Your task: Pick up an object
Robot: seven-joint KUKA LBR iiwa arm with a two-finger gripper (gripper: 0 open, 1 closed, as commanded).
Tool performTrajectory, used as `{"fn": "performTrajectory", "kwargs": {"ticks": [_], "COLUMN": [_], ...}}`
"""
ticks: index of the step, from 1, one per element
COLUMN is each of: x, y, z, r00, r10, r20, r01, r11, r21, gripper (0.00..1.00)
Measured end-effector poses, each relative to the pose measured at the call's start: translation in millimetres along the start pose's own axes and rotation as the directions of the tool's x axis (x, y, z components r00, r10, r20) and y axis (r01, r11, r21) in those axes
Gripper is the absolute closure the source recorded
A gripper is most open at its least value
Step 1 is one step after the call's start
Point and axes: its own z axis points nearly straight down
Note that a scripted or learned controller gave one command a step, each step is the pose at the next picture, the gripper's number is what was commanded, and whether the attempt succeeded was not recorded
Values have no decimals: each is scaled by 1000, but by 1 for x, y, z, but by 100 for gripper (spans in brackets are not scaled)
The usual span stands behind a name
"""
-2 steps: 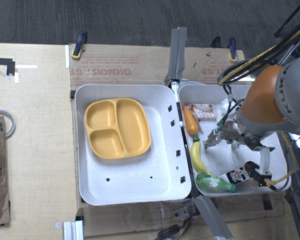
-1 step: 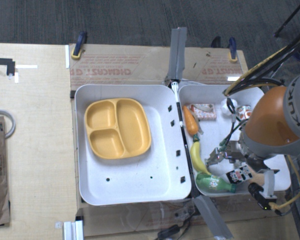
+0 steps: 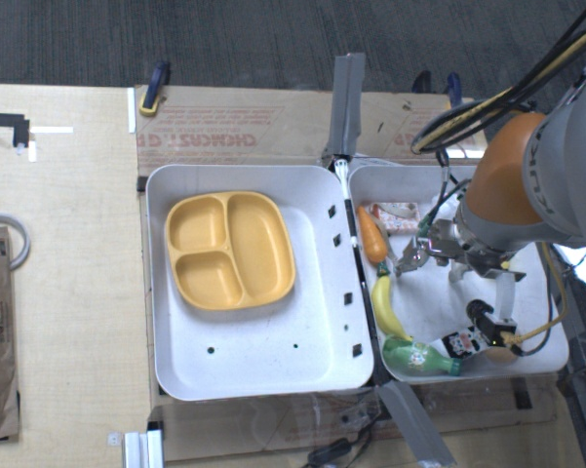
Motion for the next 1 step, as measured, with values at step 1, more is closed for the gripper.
{"fn": "performTrajectory", "kwargs": {"ticks": [1], "x": [-28], "y": [-65], "z": [1], "r00": [997], "r10": [75], "r20": [-1], "r01": [-75], "r11": [997], "r21": [2], "gripper": [0]}}
